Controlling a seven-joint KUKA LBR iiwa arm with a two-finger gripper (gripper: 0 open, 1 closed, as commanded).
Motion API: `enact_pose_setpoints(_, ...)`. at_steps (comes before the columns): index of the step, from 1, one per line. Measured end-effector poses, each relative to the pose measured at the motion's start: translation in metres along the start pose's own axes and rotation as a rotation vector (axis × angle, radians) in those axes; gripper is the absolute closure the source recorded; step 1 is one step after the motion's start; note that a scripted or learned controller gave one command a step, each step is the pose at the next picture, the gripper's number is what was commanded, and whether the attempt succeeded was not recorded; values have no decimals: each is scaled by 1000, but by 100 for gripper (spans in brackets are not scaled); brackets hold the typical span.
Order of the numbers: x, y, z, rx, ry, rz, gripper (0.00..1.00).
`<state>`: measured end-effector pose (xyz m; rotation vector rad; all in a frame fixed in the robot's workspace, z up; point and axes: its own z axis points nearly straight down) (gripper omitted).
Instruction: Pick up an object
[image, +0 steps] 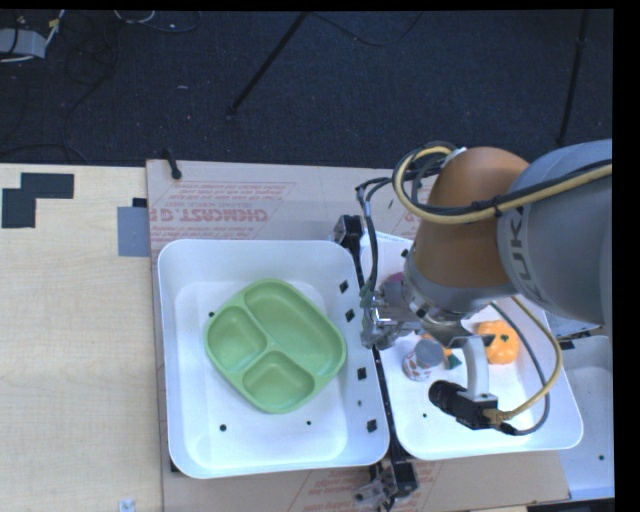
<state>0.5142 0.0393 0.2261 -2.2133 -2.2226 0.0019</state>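
Two shallow white bins stand side by side on a cardboard sheet (220, 205) toward the right side of the pale wooden worktop (70, 350); their inner walls touch or nearly touch. The left bin (200, 425) holds one thing, a green plate (275, 345) with three compartments; it lies flat about the middle of the bin floor, turned at a slant to the bin's walls, and all three compartments are bare. The right bin (560, 430) holds an orange object (497, 342) close to its right wall, partly covered by the arm (480, 230); nearer the bin's left wall lies a small grey and white object (422, 360), too blurred to name. The tool (420, 335) hangs over the right bin, just above that small object and beside the orange one; whether the tool is spread, pressed together or pinching anything cannot be told, since the wrist hides it.
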Motion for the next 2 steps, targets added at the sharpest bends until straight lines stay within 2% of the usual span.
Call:
enact_pose_setpoints(1,51,-25,10,3,-2,0,100)
enact_pose_setpoints(2,49,-24,9,1,-3,4,0)
